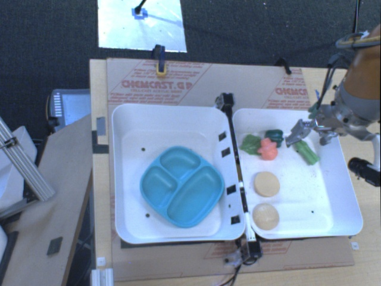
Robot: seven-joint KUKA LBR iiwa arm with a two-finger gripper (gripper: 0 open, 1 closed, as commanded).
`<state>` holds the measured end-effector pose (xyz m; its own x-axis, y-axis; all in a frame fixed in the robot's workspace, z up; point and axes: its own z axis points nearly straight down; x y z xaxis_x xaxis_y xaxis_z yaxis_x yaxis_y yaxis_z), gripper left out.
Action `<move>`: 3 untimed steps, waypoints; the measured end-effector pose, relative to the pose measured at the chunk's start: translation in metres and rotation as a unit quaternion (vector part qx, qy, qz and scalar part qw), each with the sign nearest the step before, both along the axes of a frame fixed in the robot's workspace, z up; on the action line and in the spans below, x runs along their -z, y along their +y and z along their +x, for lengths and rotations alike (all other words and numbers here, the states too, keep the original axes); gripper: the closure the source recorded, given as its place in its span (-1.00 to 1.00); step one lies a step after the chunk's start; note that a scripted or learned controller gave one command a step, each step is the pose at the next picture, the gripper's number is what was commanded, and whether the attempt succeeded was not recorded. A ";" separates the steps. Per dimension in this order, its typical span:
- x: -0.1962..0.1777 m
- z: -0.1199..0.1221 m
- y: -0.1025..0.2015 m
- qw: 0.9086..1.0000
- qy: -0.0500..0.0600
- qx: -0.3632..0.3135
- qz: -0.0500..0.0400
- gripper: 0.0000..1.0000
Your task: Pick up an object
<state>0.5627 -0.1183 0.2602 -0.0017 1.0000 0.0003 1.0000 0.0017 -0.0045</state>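
The right bin holds several small toy foods. A light green leafy piece, a dark green piece and a salmon-pink piece cluster at its far left. A green oblong piece lies further right. Two tan round discs sit along the bin's left side, one nearer the front. My gripper hangs over the far right of this bin, just above the green oblong piece. Its fingers are spread open with nothing held between them.
A blue divided plate lies in the left bin. A black divider runs between the two bins. The arm comes in from the upper right. A cardboard sheet lies under the bins.
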 end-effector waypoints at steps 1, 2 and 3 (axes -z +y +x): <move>-0.003 0.001 0.000 1.000 -0.003 0.000 0.000 -1.00; 0.039 -0.003 -0.001 1.000 -0.001 0.000 0.000 -1.00; 0.094 0.006 0.004 1.000 -0.001 0.000 0.000 -1.00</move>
<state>0.5691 -0.1147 0.1659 -0.0013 1.0000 0.0005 1.0000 0.0013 -0.0028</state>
